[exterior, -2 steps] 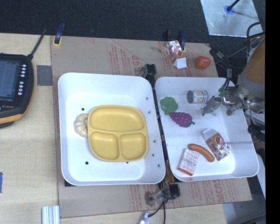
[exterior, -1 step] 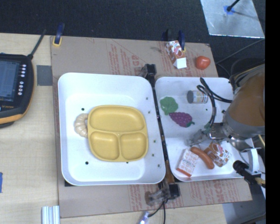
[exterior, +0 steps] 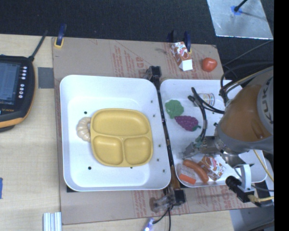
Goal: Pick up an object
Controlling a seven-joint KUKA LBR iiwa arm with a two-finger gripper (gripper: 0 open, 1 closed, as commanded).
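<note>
Two bins on my feed | near: R bin [exterior: 260,177] front corner w/ sausage [exterior: 196,169], carrot pc [exterior: 186,179], snack pkt [exterior: 215,166] | gripper [exterior: 198,149] low just above them, can't tell finger state | mid: grapes [exterior: 187,122], green veg [exterior: 174,108] | L bin [exterior: 72,129]: yellow divided plate [exterior: 121,136], bread roll [exterior: 83,128] touching its L edge | far: tomato [exterior: 209,64], carton [exterior: 181,55] outside on cardboard.

Two white bins [exterior: 67,129] were set on brown cardboard [exterior: 111,57] printed with faded red lettering. A yellow divided tray [exterior: 120,136] and a pale tan pastry [exterior: 83,128] were seen in the left bin. In the right bin, a green leafy piece [exterior: 174,108], purple grapes [exterior: 187,122] and an orange-red sausage [exterior: 195,171] were seen. A red tomato [exterior: 209,64] was seen on the cardboard.
</note>
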